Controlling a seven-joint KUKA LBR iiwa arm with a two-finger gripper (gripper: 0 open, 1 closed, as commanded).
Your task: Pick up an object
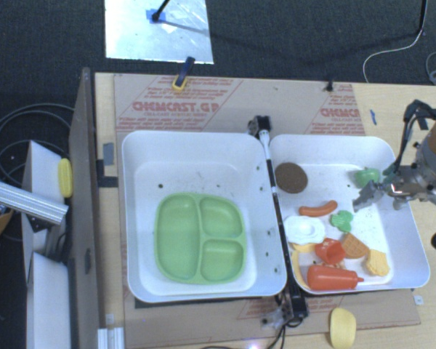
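Observation:
The right bin holds several toy foods. A brown round patty lies at its back left. A sausage, a small green piece and a fried egg sit in the middle. A red pepper, a toast piece, a yellow cheese wedge and an orange carrot crowd the front. My gripper reaches in from the right, low over the bin's right side. A green leafy toy sits right beside its tip, touching or nearly so.
The left bin carries a green divided plate. A black clip sits on the ridge between the bins. A yellow toy lies on the cardboard in front of the right bin. Cables run along the back right.

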